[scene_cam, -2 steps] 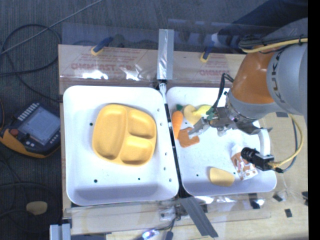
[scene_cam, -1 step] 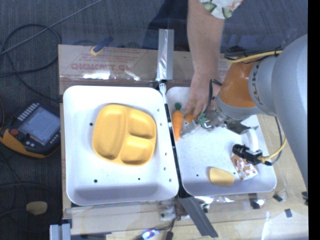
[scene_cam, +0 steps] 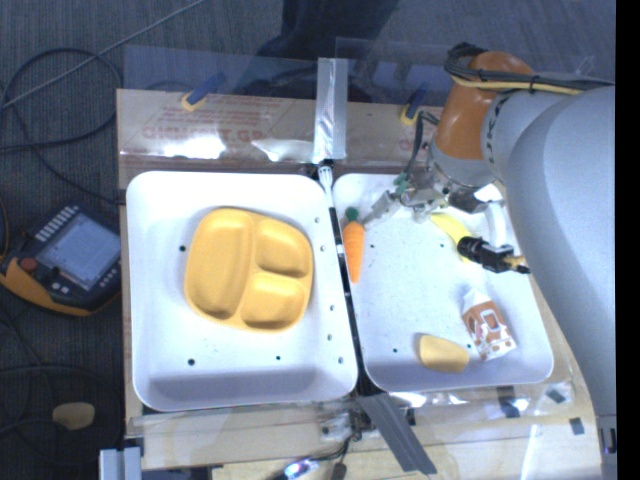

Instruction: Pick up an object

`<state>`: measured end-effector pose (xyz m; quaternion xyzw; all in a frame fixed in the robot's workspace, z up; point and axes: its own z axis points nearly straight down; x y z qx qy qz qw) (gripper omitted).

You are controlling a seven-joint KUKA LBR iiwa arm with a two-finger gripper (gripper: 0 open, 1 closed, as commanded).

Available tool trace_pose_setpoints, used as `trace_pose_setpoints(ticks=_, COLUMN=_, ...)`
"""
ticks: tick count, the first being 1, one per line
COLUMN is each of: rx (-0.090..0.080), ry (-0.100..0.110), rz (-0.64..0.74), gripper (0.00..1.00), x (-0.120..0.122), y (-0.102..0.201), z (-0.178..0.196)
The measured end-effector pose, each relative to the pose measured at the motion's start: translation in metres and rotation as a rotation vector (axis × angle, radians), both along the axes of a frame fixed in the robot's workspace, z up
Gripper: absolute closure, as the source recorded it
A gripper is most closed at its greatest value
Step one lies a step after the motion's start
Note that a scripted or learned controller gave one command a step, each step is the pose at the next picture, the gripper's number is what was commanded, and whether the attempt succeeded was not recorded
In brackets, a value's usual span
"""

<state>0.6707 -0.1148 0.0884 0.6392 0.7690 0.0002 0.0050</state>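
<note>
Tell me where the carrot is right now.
The carrot lies in the right bin, against its left wall beside the divider between the bins, below and left of the gripper.

The bench point(scene_cam: 150, 128) bears two shallow white bins side by side: the left bin point(scene_cam: 150, 368) and the right bin point(scene_cam: 400, 308).

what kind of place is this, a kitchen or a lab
Likely a robot lab bench, not a kitchen: two white bins taped to a board, toy food like a carrot, and a handheld controller on the carpet.
</note>
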Motion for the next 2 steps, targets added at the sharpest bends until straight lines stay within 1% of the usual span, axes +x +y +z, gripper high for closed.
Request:
trace_pose_setpoints(ticks=1, rx=0.003, ry=0.0, rz=-0.11, gripper=0.0, x=0.0, y=0.001, z=0.0)
trace_pose_setpoints(ticks=2, rx=-0.002, ry=-0.001, rz=0.147, gripper=0.0, x=-0.004, y=0.015, z=0.001)
